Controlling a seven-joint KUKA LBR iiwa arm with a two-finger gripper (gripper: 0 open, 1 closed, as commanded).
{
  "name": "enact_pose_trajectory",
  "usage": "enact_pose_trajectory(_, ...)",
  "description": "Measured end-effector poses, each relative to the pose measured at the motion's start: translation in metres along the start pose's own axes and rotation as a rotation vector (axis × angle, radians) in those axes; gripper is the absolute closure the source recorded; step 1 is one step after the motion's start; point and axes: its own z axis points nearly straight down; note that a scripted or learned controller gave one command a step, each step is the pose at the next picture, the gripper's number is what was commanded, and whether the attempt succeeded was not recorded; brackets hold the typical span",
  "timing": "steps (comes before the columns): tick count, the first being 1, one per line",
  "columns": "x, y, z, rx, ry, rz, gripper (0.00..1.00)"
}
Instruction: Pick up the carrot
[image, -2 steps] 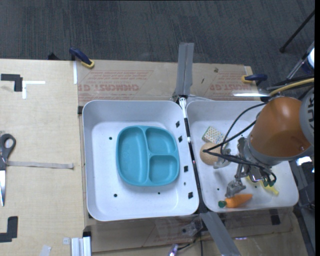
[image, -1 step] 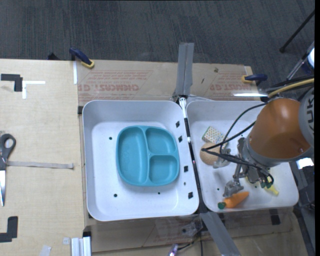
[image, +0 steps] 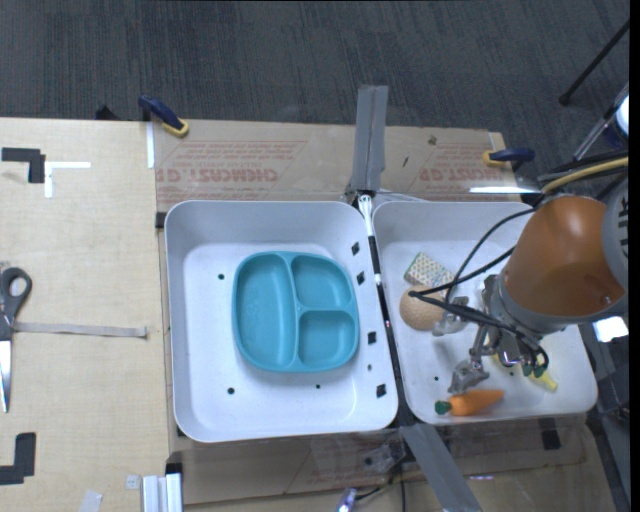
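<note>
The carrot (image: 478, 402), orange with a green tip at its left end, lies on its side near the front wall of the right bin (image: 570, 400). My gripper (image: 467, 378) hangs just above and behind the carrot's left half, very close to it. Whether it touches the carrot cannot be told. The orange wrist band (image: 560, 262) and cables hide part of the bin's right side.
A tan egg-shaped item (image: 419, 310) and a patterned square piece (image: 427, 268) lie behind the gripper in the right bin. A small yellow-green object (image: 544, 378) sits to its right. The left bin (image: 190, 400) holds a teal divided plate (image: 296, 310). Scissors (image: 10, 300) lie far left.
</note>
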Motion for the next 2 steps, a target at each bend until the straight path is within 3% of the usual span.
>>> enact_pose_trajectory(1, 0.0000, -0.0001, 0.0000, 0.000, 0.000, 0.001, 0.00)
enact_pose_trajectory(2, 0.0040, 0.0011, 0.0001, 0.001, -0.002, 0.209, 0.00)
